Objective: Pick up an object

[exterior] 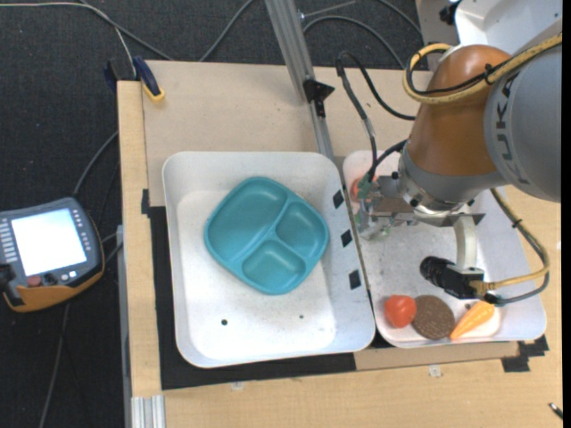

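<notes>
My gripper [373, 223] hangs low over the upper left part of the right bin [393, 261], close to the wall between the two bins. A small reddish-orange thing [356, 186] peeks out beside it at the bin's left rim, mostly hidden by the wrist. Along the bin's front edge lie a red tomato [401, 310], a brown round patty [433, 316] and an orange carrot [474, 318], side by side and well apart from the gripper.
The left bin [205, 328] holds a teal divided plate [266, 234]. A metal pole [299, 52] rises behind the bins. A pendant with a screen [46, 252] lies on the floor at the left. Cables run across the bench's back.
</notes>
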`<state>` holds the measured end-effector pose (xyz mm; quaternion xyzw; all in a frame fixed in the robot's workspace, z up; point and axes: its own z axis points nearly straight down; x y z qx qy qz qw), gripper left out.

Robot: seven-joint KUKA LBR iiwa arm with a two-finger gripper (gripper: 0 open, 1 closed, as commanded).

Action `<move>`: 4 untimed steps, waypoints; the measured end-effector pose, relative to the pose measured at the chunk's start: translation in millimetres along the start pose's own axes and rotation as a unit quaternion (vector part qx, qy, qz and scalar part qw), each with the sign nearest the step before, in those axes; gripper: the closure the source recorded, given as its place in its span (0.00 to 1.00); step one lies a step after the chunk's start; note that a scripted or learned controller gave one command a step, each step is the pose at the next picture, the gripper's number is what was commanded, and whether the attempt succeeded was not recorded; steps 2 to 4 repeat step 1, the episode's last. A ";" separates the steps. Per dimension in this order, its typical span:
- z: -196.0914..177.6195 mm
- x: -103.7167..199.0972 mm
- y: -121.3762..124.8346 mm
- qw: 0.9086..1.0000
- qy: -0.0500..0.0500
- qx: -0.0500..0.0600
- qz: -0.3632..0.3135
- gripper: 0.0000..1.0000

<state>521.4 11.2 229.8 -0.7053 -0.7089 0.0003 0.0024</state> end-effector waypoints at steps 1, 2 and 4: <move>-3.9 61.0 -14.9 1.000 0.000 0.000 -0.001 1.00; -3.9 61.0 -14.9 1.000 0.000 0.000 -0.001 1.00; -3.9 61.0 -14.9 1.000 0.000 0.000 -0.001 1.00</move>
